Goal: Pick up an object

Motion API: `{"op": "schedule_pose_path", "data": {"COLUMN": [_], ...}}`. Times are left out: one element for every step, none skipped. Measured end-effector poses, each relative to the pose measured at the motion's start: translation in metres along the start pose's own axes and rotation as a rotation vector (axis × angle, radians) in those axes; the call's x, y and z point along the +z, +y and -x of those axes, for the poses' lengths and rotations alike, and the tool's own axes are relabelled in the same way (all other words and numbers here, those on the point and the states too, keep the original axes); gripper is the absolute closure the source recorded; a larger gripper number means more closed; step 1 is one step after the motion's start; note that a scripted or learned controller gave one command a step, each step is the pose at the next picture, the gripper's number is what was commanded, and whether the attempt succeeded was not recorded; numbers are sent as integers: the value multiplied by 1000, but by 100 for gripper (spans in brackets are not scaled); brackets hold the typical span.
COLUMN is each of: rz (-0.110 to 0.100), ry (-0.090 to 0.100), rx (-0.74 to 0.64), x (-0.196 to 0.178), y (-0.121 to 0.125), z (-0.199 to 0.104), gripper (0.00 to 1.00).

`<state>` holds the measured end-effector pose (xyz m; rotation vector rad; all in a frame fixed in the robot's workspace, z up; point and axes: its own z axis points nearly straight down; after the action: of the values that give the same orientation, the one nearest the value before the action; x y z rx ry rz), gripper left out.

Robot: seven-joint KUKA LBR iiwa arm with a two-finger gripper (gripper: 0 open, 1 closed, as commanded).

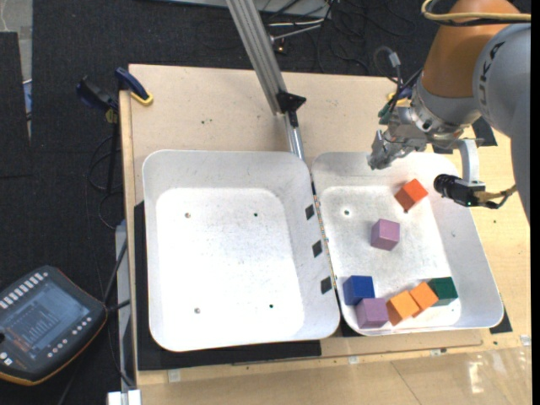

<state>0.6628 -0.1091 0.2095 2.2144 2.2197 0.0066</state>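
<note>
The gripper [381, 159] hangs over the top edge of the right bin [472, 251], near an orange block [412, 194]. Nobody can tell how its jaws stand.

The robot's thick grey arm [506, 66] has rounded, smooth casing with a broad glossy orange band [460, 53] above the wrist. Thin yellow cable loops over it. The small metallic grey end effector [384, 154] carries dark wiring.
</note>
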Motion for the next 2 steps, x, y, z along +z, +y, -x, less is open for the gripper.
{"op": "schedule_pose_path", "data": {"rz": [-4,-10], "ry": [3,3], "rx": [-6,-5], "x": [-12,-5], "y": [-3,-17], "z": [-54,-106], "gripper": [100,100]}}
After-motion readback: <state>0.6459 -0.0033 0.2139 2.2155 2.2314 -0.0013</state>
